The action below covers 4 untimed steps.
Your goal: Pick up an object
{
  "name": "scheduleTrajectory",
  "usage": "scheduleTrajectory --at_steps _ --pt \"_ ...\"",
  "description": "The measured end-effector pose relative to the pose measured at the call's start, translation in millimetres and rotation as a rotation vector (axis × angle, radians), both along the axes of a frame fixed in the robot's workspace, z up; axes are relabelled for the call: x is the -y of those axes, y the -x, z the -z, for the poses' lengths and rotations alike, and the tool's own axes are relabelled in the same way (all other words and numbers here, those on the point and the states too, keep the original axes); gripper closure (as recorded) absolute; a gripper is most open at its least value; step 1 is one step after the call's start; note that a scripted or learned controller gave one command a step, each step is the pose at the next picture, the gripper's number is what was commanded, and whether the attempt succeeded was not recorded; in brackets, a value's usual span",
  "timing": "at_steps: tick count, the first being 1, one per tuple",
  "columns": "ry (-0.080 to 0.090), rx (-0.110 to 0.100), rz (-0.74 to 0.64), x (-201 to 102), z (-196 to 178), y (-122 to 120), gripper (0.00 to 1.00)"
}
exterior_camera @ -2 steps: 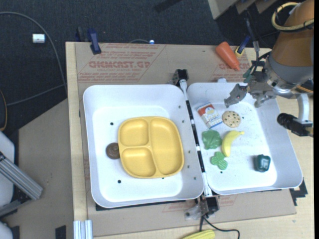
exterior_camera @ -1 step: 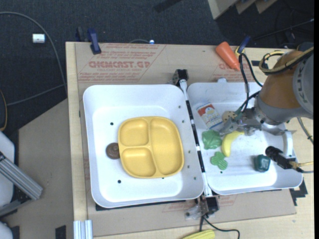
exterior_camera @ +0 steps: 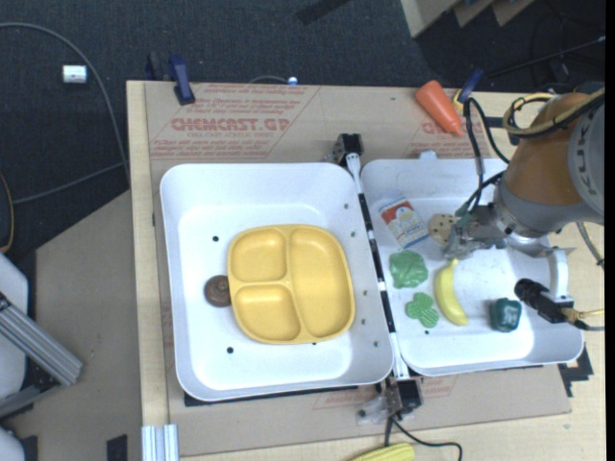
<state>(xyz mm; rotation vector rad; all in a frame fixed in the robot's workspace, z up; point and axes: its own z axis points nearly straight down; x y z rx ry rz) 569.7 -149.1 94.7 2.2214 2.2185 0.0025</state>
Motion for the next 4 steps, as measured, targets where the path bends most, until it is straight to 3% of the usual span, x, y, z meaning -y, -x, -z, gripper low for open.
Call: scheduleTrajectory --at_steps 1,2,3,4 --pt "0.0 0.0 0.0 0 0 0 0.0" --pt "-0.002 -0.005 -0.001 -40 11 43 0.0" --pt "-0.001 -0.002 0.0 -39 0 42 1.0" --pt "-0.001 -0.001 -0.003 -105 -90 25 1.0"
